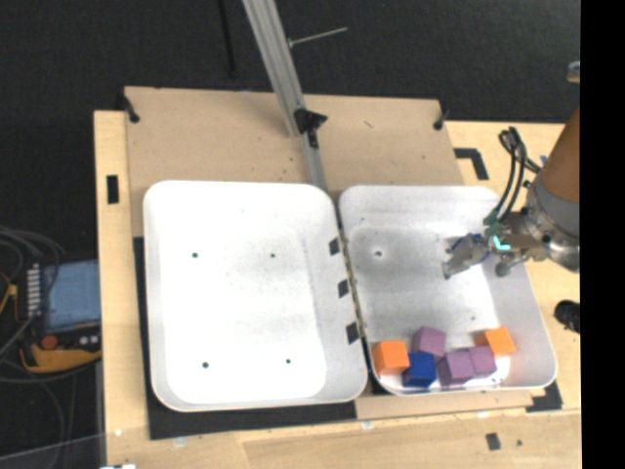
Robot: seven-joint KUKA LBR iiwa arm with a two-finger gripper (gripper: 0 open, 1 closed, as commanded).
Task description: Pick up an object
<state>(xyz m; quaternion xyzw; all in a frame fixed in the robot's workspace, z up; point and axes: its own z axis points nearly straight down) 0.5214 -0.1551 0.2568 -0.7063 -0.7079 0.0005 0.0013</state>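
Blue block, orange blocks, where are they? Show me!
Blue block (420,369): camera view, top face.
Left orange block (393,356): camera view, top face.
Right orange block (499,340): camera view, top face.

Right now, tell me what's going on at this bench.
A robot arm reaches in from the right, with its end effector over the upper part of the right bin. No block is between its fingers. The blocks sit in a cluster along that bin's near edge: two orange blocks, one blue block and purple blocks. The left bin sits alongside.
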